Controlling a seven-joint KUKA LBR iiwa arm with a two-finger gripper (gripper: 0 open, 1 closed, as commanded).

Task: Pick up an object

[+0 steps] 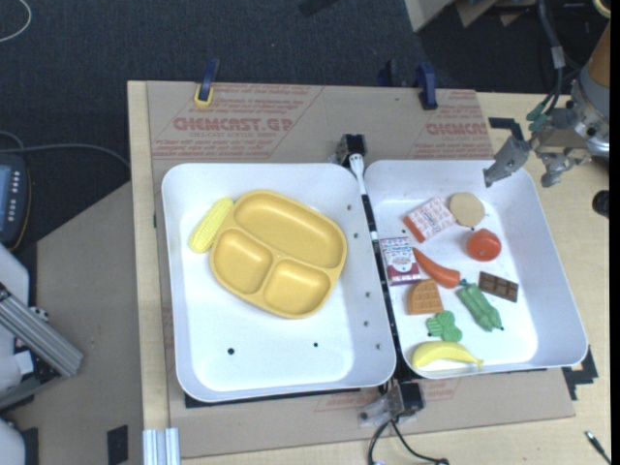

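White plastic forms both shallow bins on my bench: the left bin and the right bin, touching along their inner edges.

My two-finger gripper hangs over the far right corner of the right bin. Its grey fingers are spread apart, and I see nothing between them.

Candidate objects lie in the right bin:
- A red-and-white rectangular packet and a pale round biscuit sit side by side near the far edge.
- A red tomato lies just nearer than the biscuit.
- A small printed carton rests against the left edge.
- An orange carrot, a tan waffle piece and a brown chocolate bar occupy the middle.
- A green pea pod and a green broccoli floret lie towards the near edge.
- A yellow banana lies along the near edge.

The left bin carries a yellow three-compartment plastic tray, with a yellow corn cob touching the tray's left rim.
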